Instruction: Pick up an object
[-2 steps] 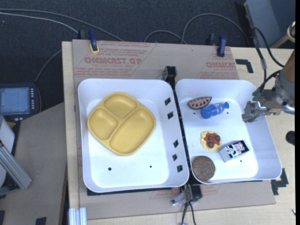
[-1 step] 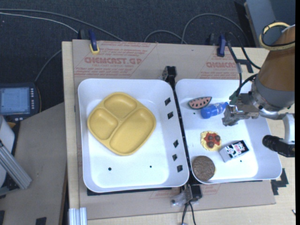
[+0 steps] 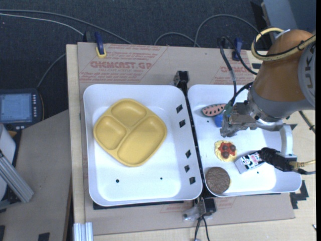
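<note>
gripper (image 3: 229, 127) hangs low in the right bin (image 3: 281, 185); whether it is wide or narrow cannot be told. nothing shows in its grasp. small yellow pizza toy (image 3: 225, 150) lies just below it, toward the near rim. pink oblong toy (image 3: 214, 109) lies just beyond, long axis running across the bin.

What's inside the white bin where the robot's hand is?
In the right bin: a pink-and-tan toy, a small blue thing, a little pizza, a brown disc and a black-and-white carton. The hand hides whatever lies beneath it.
</note>
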Available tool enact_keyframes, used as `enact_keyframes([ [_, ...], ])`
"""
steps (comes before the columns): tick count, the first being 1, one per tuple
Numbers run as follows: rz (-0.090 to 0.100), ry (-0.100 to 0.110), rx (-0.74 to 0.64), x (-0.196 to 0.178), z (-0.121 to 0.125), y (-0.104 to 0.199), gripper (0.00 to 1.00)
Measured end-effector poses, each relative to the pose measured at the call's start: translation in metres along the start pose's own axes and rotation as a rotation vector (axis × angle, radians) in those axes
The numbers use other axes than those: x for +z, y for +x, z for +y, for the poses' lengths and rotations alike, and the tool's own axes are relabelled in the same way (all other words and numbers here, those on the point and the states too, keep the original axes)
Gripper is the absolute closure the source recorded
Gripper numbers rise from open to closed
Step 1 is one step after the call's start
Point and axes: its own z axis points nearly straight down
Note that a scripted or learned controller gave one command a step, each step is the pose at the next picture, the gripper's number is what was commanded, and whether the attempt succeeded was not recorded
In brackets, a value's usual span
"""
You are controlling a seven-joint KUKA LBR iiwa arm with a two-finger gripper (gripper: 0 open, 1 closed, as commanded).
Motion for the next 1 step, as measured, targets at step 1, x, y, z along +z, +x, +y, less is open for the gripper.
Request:
enact_keyframes([
  [1,0.000,0.000,-0.001,0.0037,-0.0107,0.0611,1.00],
])
